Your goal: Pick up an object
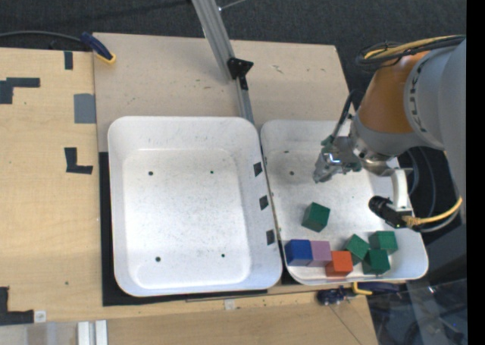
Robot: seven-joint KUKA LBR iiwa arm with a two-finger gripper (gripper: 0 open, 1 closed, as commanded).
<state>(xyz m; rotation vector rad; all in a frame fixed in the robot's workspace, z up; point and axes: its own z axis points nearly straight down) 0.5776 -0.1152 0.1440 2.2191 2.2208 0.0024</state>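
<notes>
Wooden bench bearing two shallow white bins side by side, the left bin [186, 207] bare of objects, the right bin [292, 142] holding all stock. Gripper [327, 169], fingers' state impossible to tell, hangs above open floor of the right bin, apart from a lone green block [316, 216] nearer the front. Along that bin's front edge sit a blue block [298, 251], lilac block [320, 251], orange block [341, 262] and three green blocks [373, 251], crowded together.
</notes>
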